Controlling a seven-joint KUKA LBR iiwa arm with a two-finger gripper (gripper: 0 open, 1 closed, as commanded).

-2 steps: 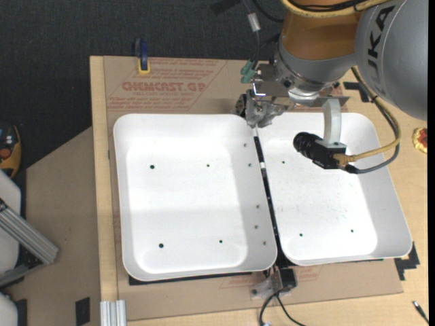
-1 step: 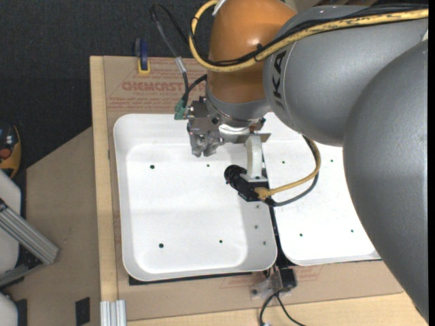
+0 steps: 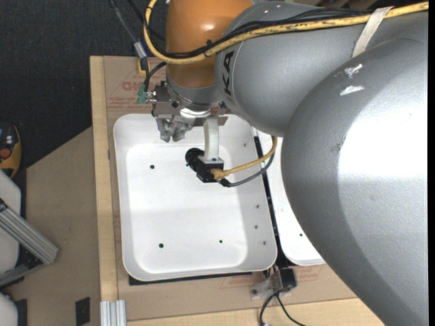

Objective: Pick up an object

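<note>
My gripper [image 3: 172,132] hangs over the far end of the left white bin [image 3: 183,209], close to its back wall and pointing down at the floor. The bin floor below and in front of it shows plain white with a few small dark dots. The big grey arm with its orange band [image 3: 204,26] reaches in from the right and hides most of the right bin [image 3: 299,244].
Both bins rest on a brown cardboard-coloured bench top [image 3: 105,182]. A metal rail [image 3: 27,240] lies off the bench at the lower left. A small black connector with a cable [image 3: 282,280] sits at the front edge between the bins.
</note>
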